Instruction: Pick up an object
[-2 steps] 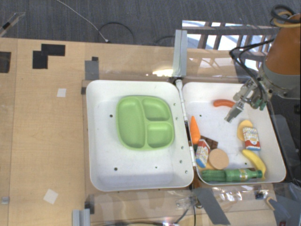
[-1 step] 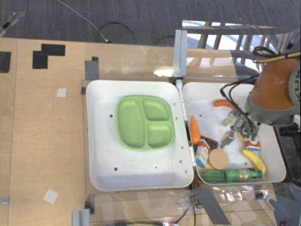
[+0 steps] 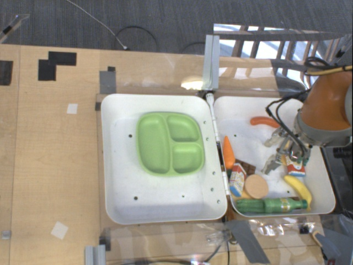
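nearest the lens, along the front wall of the right bin (image 3: 329,200), lies one green bottle (image 3: 270,205) on its side, running left to right. just behind it sit one round tan disc (image 3: 256,186) and one small carton (image 3: 237,179) with red and white print, the two touching or nearly so. one carrot (image 3: 228,153) lies against the bin's left wall, pointing away from the camera. one banana (image 3: 298,189) rests at the front right, its end close to the bottle's neck. one orange sausage-shaped item (image 3: 265,122) lies alone toward the back of the bin. one small red, white and blue packet (image 3: 295,169) sits directly under the tool. count for the right bin: seven items.

left bin (image 3: 116,203) holds one green divided plate (image 3: 169,143) with three compartments, set near its centre.

arm (image 3: 328,109) enters from the right, orange band over the right bin's back right part, wrist angled down and toward the left. gripper (image 3: 279,152) hangs low over the bin floor, between the sausage-shaped item and the banana, just beside the packet. its fingers (image 3: 272,164) stand apart, spread, with nothing seen between them; whether they touch the packet cannot be told.
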